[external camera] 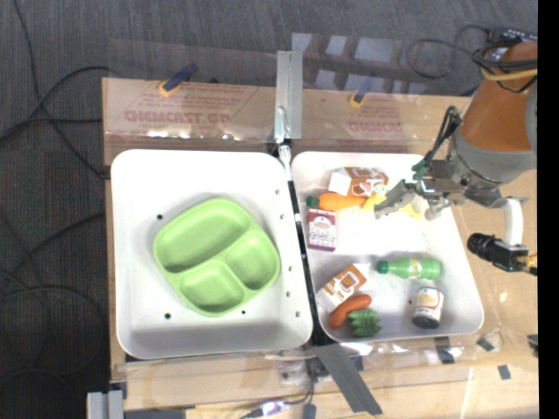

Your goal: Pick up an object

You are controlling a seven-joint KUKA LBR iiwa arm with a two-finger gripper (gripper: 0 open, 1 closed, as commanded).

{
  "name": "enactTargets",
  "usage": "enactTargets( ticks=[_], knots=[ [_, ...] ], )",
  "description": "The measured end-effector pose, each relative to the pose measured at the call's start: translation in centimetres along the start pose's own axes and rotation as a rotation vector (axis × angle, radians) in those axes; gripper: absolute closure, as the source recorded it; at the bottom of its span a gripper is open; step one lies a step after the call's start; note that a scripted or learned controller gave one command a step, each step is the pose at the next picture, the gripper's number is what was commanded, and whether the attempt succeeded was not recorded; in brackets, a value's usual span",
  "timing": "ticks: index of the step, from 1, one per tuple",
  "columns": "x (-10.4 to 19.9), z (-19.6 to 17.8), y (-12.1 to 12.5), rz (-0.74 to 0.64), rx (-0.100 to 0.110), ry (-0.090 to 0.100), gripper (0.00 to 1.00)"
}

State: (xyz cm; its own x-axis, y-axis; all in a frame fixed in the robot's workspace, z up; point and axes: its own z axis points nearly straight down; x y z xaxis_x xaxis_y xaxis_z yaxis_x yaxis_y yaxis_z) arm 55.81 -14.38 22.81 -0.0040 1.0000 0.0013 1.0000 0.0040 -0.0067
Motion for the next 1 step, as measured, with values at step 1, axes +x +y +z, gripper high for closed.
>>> enactTargets(
  ticks=[1],
  knots=[
    [0.12, -0.55, 0.08, -0.003, 0.006, 0.001, 1.00]
  ],
)
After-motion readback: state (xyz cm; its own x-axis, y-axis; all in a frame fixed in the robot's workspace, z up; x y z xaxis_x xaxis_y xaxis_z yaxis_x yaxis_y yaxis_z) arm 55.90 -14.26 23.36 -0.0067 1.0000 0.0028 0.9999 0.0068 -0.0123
